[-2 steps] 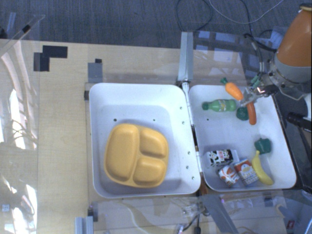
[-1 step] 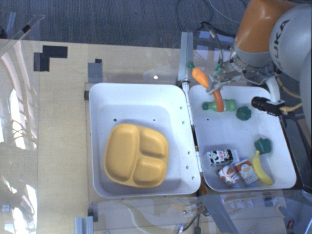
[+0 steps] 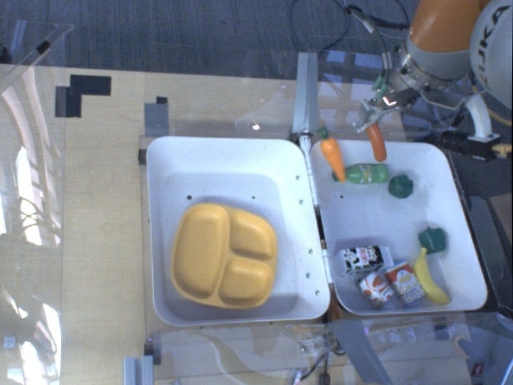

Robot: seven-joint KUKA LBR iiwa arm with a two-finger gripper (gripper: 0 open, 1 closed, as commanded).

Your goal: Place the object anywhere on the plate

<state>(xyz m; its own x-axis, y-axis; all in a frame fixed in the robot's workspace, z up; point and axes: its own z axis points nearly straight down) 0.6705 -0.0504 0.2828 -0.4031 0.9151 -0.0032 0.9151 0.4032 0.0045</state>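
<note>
1. The gripper (image 3: 377,119) hangs over the far edge of the right bin (image 3: 461,215), below the arm's glossy orange band (image 3: 449,10); whether its fingers are spread or closed cannot be told from this view.
2. Just under it an orange-red sausage-shaped object (image 3: 376,142) stands nearly upright at the bin's far rim (it may be touching the tool, but the contact is unclear).
3. The yellow plate (image 3: 225,254), smooth plastic with rounded corners and three moulded compartments, lies in the left bin (image 3: 160,183).
4. Near the right bin's far left corner lie a tapered orange carrot (image 3: 333,158) and a green bottle (image 3: 366,174) on its side, touching or nearly so.
5. Two knobbly dark green pieces (image 3: 401,186) (image 3: 432,240) sit apart further right.
6. At the near edge: a curved yellow banana (image 3: 431,278) beside small printed cartons (image 3: 383,275).
</note>
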